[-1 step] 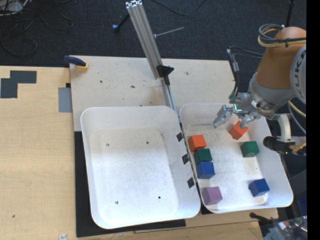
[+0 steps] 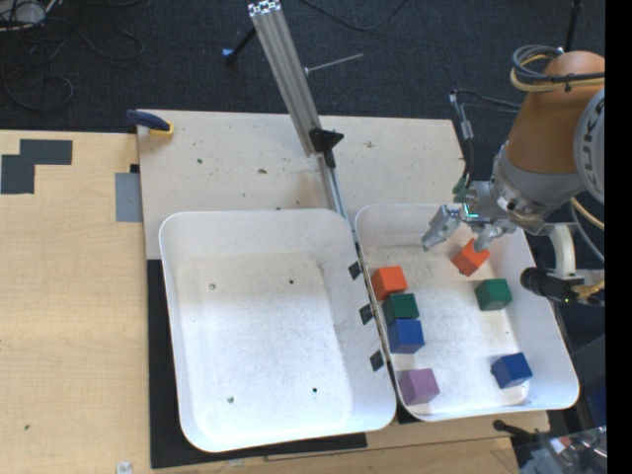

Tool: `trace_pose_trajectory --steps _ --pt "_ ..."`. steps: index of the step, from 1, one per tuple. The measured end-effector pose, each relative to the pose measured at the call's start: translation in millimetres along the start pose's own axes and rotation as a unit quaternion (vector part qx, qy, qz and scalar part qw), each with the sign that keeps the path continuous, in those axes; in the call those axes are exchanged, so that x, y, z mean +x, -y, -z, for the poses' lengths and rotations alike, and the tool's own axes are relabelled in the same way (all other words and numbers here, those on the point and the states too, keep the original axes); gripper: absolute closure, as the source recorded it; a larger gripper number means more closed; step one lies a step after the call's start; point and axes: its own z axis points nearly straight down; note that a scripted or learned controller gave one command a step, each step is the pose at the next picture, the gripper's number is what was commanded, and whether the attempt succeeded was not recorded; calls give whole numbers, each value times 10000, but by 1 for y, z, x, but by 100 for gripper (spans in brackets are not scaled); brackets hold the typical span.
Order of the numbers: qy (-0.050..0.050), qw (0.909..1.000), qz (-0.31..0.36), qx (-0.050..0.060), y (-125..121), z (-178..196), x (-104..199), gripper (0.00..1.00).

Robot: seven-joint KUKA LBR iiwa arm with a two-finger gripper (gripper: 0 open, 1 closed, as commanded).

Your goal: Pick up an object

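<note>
The arm (image 2: pixel 553 131) comes in from the right, its orange band rounded above the grey wrist, which tips down and leftward. The gripper (image 2: pixel 464 235) hangs low with its two fingers (image 2: pixel 437 231) splayed apart, one reaching out left, the other pointing down.

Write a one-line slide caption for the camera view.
Claw hangs over the right white bin, above a small orange block, with six cubes scattered inside.
</note>
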Motion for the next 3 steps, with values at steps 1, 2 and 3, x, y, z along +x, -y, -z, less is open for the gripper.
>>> trace_pose_trajectory --steps 1,2,3 --pt "-1 10000 -9 32 6 -60 -7 0" --pt "5 10000 -14 6 3 -105 -11 0" --pt "7 10000 -21 -7 3 -128 -11 0"
